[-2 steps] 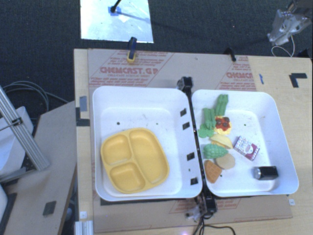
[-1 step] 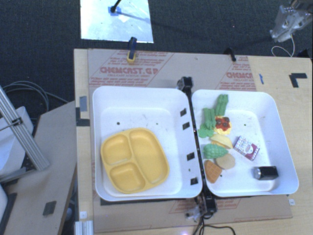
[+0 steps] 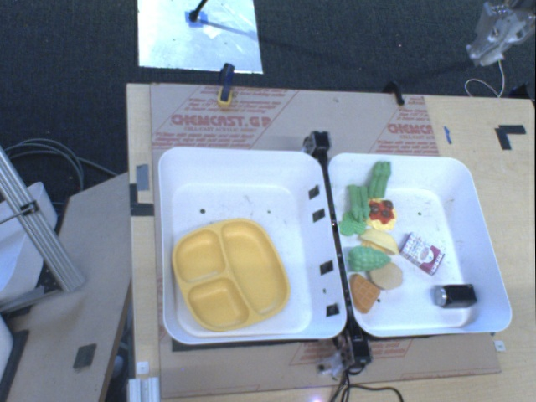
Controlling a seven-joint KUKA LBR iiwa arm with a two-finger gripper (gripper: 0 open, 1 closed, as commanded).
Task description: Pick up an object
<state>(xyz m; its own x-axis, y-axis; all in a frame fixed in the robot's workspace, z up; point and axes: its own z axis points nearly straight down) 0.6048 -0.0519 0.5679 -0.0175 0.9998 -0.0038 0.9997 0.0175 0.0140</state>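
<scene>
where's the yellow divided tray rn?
The yellow divided tray lies in the left bin, toward its near-left corner, across the centre divider from the toy food pile in the right bin.

Wooden bench (image 3: 469, 124) bears two white bins (image 3: 243, 170) side by side

Glossy white plastic bins (image 3: 469, 182), a matt yellow plastic tray (image 3: 230, 272), wooden bench (image 3: 469, 111).
</scene>
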